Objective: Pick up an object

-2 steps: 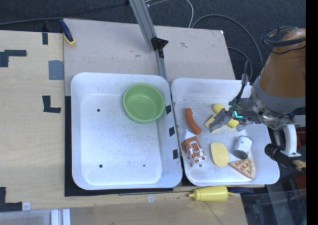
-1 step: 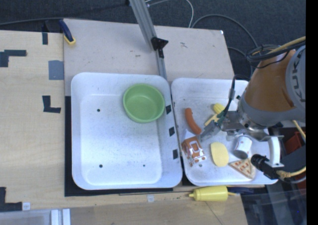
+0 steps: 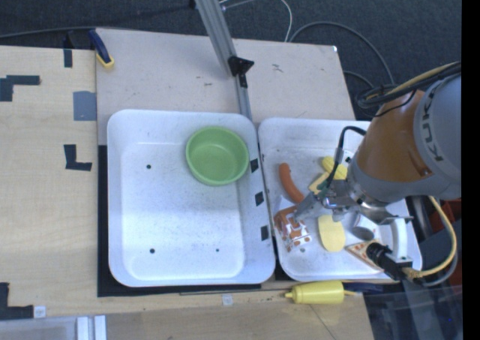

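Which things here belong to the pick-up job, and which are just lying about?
Job: gripper, low in the right bin; within it the orange sausage, brown patterned piece, pale yellow piece.

Lying about: green bowl in the left bin; yellow bottle and clamp on the bench.

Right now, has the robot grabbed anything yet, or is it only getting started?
Nothing looks lifted yet. The gripper is down in the right bin, among the orange sausage-shaped piece, a brown patterned item and a pale yellow piece, which all lie on the bin floor. Whether it has closed on anything is unclear. Gripping and lifting are left. The green bowl sits in the left bin.
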Robot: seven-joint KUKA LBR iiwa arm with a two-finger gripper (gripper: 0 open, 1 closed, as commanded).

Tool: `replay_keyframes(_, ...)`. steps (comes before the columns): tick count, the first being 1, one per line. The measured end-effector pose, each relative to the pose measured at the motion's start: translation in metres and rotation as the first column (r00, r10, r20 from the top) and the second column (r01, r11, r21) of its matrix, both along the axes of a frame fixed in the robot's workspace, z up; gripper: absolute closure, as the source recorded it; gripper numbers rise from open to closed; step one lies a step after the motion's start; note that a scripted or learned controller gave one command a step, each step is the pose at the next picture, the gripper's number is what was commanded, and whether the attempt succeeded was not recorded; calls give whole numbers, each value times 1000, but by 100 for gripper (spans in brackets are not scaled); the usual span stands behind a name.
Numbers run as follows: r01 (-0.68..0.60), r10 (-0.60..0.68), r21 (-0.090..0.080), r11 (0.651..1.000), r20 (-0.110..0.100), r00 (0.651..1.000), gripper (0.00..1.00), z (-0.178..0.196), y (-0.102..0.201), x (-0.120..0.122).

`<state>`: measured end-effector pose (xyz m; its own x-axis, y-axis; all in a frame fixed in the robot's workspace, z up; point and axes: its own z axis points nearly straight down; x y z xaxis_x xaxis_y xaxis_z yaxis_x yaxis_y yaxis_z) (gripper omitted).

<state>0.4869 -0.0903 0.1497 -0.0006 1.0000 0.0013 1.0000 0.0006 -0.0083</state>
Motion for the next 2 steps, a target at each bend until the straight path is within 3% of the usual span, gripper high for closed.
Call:
replay_keyframes(1,-3,2,10,1000,11,1000,0,-38,-2,11)
replay_keyframes(2,-3,3,3,1000,26,1000,100,-23,-4,14)
